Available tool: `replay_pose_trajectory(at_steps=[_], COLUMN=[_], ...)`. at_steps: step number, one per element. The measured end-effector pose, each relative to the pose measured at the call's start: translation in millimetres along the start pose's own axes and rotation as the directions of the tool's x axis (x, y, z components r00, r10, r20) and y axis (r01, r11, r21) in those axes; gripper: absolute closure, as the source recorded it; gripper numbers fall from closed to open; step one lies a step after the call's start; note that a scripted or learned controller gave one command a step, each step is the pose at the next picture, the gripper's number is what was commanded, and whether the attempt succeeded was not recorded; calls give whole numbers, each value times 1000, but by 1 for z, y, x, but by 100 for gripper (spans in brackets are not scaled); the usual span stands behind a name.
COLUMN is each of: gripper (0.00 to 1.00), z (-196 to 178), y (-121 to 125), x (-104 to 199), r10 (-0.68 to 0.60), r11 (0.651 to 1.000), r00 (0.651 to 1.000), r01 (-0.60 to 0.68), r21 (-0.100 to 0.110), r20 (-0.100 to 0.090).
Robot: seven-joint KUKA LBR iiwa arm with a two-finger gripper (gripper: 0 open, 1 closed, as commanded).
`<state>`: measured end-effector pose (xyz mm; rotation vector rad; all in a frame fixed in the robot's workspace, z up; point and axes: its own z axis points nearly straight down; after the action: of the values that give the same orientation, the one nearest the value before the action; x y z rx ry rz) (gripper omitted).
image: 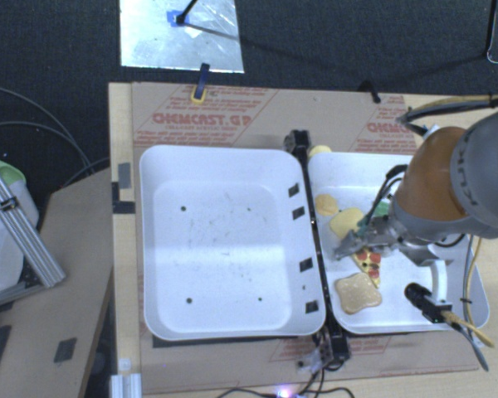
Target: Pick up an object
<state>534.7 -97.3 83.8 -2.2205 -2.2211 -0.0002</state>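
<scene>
Several food toys (358, 292) crowd the right bin's (349, 326) left wall.

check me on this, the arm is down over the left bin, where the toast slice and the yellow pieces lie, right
Not quite: the camera view shows the arm and its gripper down over the right bin, not the left. The toast slice and the yellow pieces do lie there.

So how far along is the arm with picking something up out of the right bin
Done: the arm has reached into the right bin, with its gripper low among the yellow pieces, next to the red and yellow item. In hand: nothing visibly lifted; the toast-like piece lies flat on the bin floor. Left: getting a grasp on one object and raising it clear.
</scene>
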Motion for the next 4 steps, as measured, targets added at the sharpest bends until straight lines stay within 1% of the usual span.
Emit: replay_pose_trajectory(at_steps=[1, 2, 3, 4], gripper=[100, 100, 0, 0], z=[-11, -108, -101, -100], y=[2, 79, 74, -17], x=[-1, 49, 45, 71], r10=[0, -11, -4, -1], r11=[1000, 1000, 1000, 1000], r00=[1000, 1000, 1000, 1000], r01=[0, 11, 4, 1], r21=[-4, -17, -3, 5], r20=[0, 1, 1, -2])
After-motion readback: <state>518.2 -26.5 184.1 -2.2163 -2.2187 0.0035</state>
